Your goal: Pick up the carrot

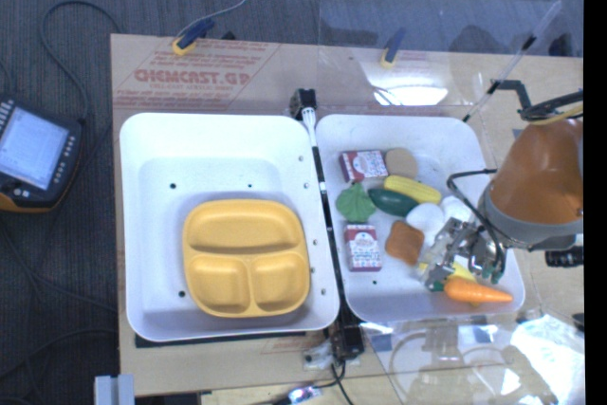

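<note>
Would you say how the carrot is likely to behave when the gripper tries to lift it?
The carrot looks smooth and tapered, so it may slip from the gripper. Being round and lying flat, it probably rolls if nudged. It looks like a stiff toy, likely light.

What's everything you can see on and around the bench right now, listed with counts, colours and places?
Bins: two, white, side by side on the bench.
Divided plate: one, yellow, left bin.
Carrot: one, orange, right bin's near right corner, beside the gripper.
Small red cartons: two, right bin's left part.
Green toy foods: two, right bin's middle.
Yellow toy food: one, right bin.
Handheld screen unit: one, floor at left.
Arm: one, orange band, over the right bin.
Gripper: one, low over the right bin.
</note>
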